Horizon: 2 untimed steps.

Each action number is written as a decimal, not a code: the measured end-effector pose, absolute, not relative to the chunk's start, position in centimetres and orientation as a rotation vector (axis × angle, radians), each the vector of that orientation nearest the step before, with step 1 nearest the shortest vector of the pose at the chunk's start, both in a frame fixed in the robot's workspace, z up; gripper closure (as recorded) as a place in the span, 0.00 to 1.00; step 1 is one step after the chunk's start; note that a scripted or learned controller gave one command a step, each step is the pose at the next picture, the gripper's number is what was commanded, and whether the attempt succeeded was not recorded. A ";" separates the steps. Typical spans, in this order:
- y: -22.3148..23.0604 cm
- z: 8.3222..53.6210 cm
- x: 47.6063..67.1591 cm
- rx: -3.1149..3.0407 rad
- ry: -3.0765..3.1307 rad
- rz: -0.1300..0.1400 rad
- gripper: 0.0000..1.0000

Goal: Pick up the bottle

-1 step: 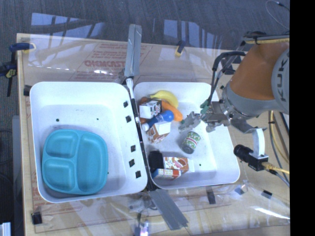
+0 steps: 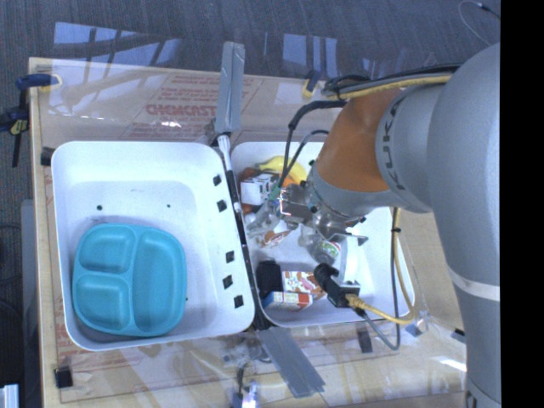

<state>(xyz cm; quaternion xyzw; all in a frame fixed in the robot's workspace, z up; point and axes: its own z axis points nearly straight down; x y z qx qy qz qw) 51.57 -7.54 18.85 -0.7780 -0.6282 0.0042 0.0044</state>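
Note:
The arm reaches over the right bin [image 2: 384, 308], and its grey and orange wrist hides much of what lies inside. My gripper [image 2: 321, 230] hangs low over the bin's middle, among the clutter. Just under it lies a small clear item with a green and white label [image 2: 330, 249], possibly the bottle, partly hidden by the gripper. I cannot tell whether anything is held.
Around the gripper lie a yellow item [image 2: 280, 167], a brown and white pack [image 2: 252, 187], a crumpled wrapper [image 2: 272, 236], a black object [image 2: 269, 274] and a red and white carton [image 2: 293, 290]. The left bin [image 2: 136, 170] holds a blue divided tray [image 2: 129, 280].

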 end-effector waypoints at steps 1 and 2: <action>-1.1 18.8 49.0 -2.702 -1.587 0.017 0.00; 8.1 18.9 47.5 -2.606 -1.742 0.016 0.00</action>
